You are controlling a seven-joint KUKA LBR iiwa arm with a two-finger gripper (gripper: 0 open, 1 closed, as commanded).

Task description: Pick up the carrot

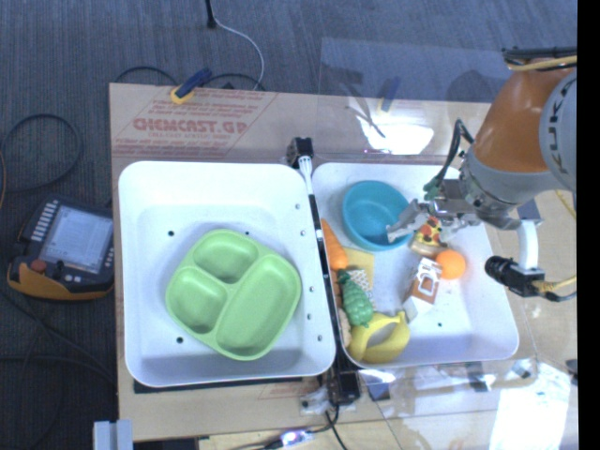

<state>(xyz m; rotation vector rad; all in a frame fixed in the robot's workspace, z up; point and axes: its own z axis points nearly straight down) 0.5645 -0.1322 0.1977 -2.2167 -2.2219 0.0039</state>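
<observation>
My gripper point(427, 216) hangs over the right shallow white bin point(487, 331), just right of the round blue bowl point(372, 212), and I cannot tell how it is set. The slim orange carrot point(333, 247) lies to my left, against that bin's left wall, its long axis running far to near. Room there looks tight, I judge: wall on one side, bowl and knobbly green toy point(355, 299) close by.

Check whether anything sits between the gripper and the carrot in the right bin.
Yes. The gripper hangs at the right rim of the blue bowl, and the carrot lies against the bin's left wall on the bowl's far side. The bowl sits on the straight line between them; from above, nothing visible covers the carrot.
</observation>
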